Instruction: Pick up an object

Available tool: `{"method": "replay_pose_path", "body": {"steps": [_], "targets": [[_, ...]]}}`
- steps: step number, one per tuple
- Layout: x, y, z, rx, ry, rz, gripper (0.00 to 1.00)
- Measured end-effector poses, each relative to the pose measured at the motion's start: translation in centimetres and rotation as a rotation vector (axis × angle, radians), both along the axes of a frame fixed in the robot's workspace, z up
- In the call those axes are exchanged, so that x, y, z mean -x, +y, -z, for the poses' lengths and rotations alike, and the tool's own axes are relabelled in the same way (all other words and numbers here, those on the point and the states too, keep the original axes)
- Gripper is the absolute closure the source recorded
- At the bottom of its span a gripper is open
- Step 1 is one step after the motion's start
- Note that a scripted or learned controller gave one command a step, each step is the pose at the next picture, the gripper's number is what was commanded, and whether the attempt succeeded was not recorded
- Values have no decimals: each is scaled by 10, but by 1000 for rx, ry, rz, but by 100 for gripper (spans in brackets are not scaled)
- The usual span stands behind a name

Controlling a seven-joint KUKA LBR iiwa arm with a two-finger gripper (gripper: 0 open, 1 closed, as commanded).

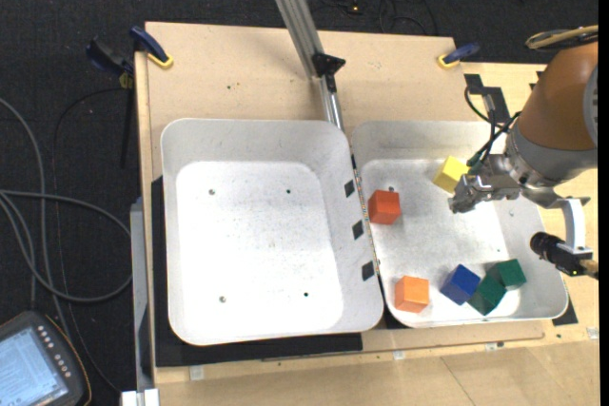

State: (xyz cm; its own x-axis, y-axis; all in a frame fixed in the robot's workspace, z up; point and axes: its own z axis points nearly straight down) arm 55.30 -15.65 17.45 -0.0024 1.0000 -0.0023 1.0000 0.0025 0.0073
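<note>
The arm (557, 124) has a grey body, a broad orange band, and black cabling beside it.

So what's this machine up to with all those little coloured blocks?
A robot arm reaches in from the right over the right-hand white bin, trying to pick something up. Its tool sits low beside a yellow block, near the bin's far side. Two orange blocks, a blue block and two green blocks lie untouched in the same bin. I cannot tell whether anything is gripped yet.
</note>
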Motion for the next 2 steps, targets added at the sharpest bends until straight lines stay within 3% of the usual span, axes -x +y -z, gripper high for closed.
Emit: {"method": "replay_pose_path", "body": {"steps": [2], "targets": [[2,5,-83,0,1,-1,100]]}}
